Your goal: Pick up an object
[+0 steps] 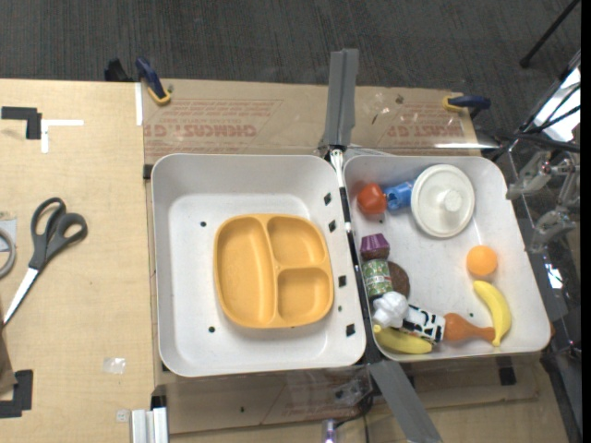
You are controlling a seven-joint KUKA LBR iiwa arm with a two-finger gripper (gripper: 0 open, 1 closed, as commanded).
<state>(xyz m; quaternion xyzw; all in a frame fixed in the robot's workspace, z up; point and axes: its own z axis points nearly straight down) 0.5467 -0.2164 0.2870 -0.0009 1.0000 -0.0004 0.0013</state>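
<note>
The left bin [175, 340] held a yellow divided plate [274, 270]. The right bin [517, 321] held a white round lid [443, 201], an orange ball [482, 261], two bananas [495, 310], a red tomato [371, 200], a blue toy [399, 195] and a small bottle [377, 270]. Scissors [42, 243] lay well apart on the bench [74, 340].

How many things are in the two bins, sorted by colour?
Yellow: 3, tray, banana, second banana
Orange or red: 3, ball, red toy, drumstick-shaped toy
White: 2, round lid, black-and-white toy
Blue: 1, toy
Green with purple cap: 1, bottle
Total: 10
</note>
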